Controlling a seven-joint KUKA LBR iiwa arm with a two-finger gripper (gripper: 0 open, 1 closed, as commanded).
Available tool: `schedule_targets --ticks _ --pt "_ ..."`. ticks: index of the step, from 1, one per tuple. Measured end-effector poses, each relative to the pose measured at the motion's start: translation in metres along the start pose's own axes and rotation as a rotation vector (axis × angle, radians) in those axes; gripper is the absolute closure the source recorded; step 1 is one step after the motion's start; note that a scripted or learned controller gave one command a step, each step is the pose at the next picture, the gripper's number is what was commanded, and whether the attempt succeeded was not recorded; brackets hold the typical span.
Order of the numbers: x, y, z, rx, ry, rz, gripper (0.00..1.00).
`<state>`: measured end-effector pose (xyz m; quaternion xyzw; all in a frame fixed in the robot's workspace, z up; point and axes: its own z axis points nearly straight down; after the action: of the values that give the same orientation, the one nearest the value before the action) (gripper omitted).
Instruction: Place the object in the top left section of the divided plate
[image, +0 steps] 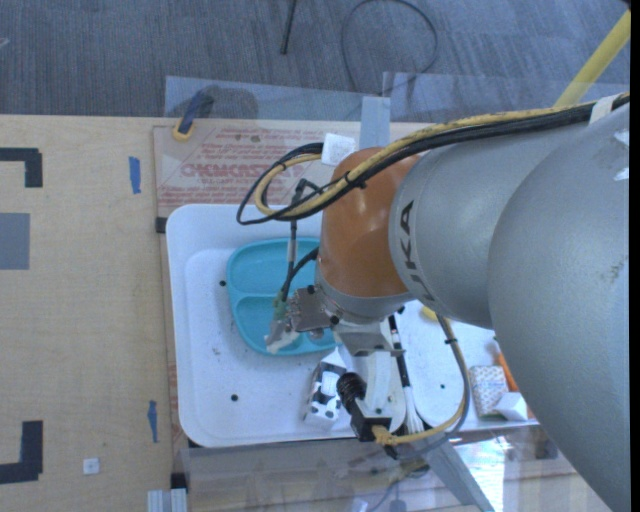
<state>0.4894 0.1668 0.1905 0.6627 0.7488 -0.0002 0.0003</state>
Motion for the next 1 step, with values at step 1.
schedule_targets --ticks 1 --pt "-0.0043 0.0415 -0.0555 0.000 0.000 -0.057 0.00"
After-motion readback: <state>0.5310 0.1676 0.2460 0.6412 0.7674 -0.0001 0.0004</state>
